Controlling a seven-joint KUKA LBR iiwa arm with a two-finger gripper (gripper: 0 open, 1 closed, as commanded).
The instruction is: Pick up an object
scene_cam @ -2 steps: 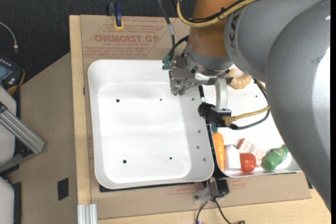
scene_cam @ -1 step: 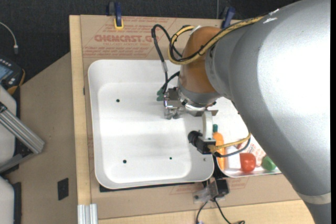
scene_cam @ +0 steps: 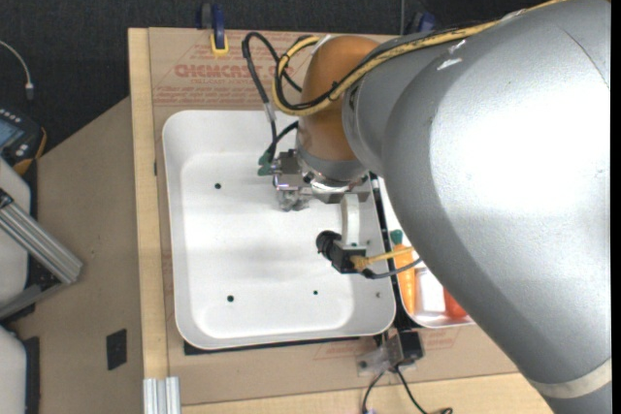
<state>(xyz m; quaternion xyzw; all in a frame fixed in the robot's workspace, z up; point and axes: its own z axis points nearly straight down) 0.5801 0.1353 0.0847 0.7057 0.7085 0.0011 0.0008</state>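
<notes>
Grey arm with orange band hanging over shallow white left bin; gripper hovering near its upper right. Orange object lying in right bin, partly hidden. Risk: gripper closing on bare floor, lifting nothing.

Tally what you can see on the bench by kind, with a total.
White bins: 2, the left bin and the right bin, which the arm mostly hides
Orange objects: 1, the orange object in the right bin
Total: 3
</notes>
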